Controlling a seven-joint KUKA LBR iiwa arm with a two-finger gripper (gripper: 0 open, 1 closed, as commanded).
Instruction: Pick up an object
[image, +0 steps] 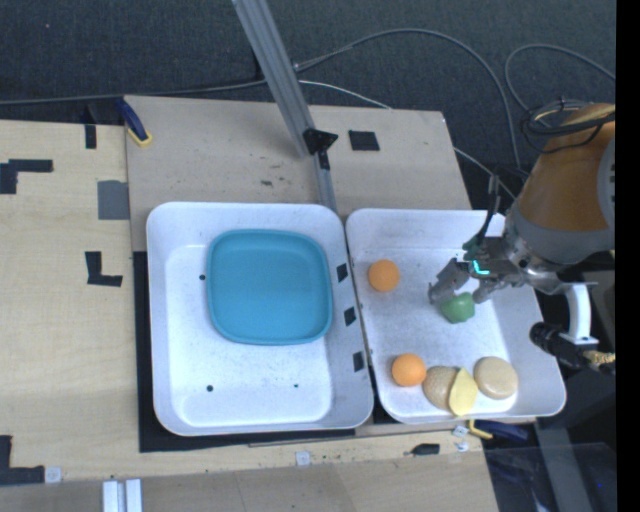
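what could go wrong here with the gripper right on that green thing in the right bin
1. The green object is small and rounded, partly under the gripper; it could roll or squirt out instead of being caught.
2. It sits on the open floor of the right bin, so a nudge might send it toward the orange ball.
3. The grip itself is hard to judge from this view, so a lift may come up with nothing.

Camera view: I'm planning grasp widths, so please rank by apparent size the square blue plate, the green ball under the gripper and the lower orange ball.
1. Square blue plate, by far largest.
2 and 3. Lower orange ball and green ball: near equal; the green one is partly hidden by the gripper, so unranked.
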